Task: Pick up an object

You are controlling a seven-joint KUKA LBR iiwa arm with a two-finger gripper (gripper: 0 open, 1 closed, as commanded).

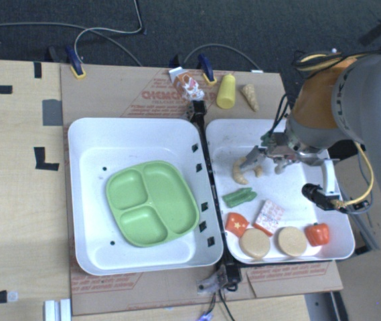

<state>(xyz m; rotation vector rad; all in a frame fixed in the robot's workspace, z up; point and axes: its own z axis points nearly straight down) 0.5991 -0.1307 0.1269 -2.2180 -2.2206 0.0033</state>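
Two fingers of the hand [256, 160] stand spread, low in the right bin [324, 254], with nothing between them. Their tips hang just above and beside a small tan piece [240, 174] near the bin's left wall; whether they touch it I cannot tell. That piece looks to be the target. To take it well, the hand should centre over it, drop until the tips straddle it, then close across its narrow side, keeping clear of the wall. Below lie a green pod [238, 196], a red piece [236, 224], a pink packet [269, 217] and two round biscuits [256, 243]. The left bin [90, 139] holds a green tray [151, 202]. On the bench [16, 179] behind stands a yellow bottle [225, 91].
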